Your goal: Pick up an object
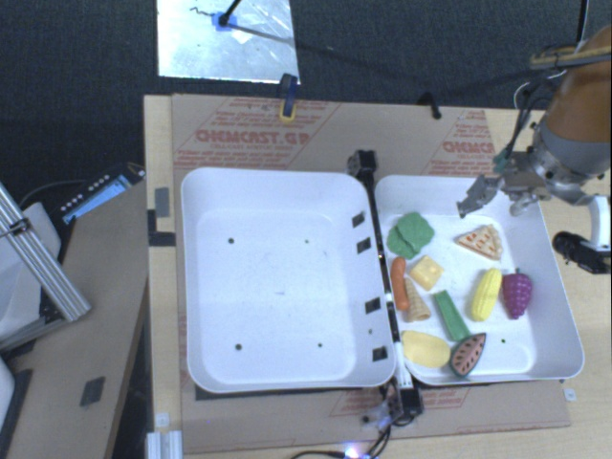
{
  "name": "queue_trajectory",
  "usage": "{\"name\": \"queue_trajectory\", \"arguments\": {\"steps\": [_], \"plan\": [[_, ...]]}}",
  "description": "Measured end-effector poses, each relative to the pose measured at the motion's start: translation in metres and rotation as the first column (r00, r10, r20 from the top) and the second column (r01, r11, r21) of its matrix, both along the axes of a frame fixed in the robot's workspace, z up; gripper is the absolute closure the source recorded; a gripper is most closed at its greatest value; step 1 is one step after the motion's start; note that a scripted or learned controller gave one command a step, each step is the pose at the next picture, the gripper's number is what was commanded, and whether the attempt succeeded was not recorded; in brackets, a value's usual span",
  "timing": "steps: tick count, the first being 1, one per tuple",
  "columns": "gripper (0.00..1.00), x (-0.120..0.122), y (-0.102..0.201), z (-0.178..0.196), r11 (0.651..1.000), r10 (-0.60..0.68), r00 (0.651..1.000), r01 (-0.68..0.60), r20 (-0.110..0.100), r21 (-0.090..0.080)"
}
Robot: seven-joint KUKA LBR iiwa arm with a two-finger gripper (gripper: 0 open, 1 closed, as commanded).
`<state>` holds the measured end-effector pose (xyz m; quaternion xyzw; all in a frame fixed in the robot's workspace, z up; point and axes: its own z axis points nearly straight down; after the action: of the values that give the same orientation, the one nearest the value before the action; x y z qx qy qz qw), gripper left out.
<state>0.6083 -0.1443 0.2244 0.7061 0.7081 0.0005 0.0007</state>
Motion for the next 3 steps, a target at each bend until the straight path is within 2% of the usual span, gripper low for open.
{"name": "queue_trajectory", "arguments": {"steps": [1,2,3], "plan": [[0.0,-0.069,-0.017,-0.12,1.0,-0.004,1.0,0.004,0.004,-0.005],[0.0,-0.113,0.037,-0.14,1.0,0.002,1.0,-0.002,0.0,0.001],[1.0,-0.111,0.034,-0.13,1.0,0.0,1.0,0.0,0.002,0.0]]}}
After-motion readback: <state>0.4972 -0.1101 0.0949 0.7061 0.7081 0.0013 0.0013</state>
